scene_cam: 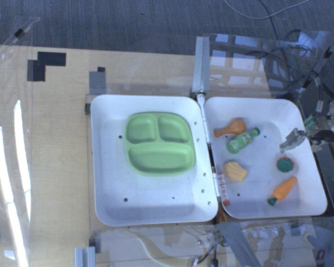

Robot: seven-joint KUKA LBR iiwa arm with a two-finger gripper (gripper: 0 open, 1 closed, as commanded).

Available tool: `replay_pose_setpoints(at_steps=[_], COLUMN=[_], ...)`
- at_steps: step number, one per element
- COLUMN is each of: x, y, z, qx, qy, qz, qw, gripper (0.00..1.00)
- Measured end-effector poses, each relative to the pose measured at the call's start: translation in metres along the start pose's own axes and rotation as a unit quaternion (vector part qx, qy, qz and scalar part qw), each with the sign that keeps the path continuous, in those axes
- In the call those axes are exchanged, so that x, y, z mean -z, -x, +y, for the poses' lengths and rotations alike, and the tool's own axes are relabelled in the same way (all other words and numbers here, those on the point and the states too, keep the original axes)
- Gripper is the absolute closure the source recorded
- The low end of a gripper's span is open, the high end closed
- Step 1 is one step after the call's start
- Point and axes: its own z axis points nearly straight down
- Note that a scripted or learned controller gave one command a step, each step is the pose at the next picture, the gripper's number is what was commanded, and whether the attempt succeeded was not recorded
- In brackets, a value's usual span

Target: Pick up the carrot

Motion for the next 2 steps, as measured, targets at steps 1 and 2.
replay_pose_setpoints(at_steps=[1,2], x=[-0.139,-0.145], y=[0.019,0.021], z=[-0.010,-0.027], qx=[0.022,0.138], qy=[0.002,0.006], qz=[-0.001,-0.003], qw=[0.9998,0.9904], gripper=[0.00,0.00])
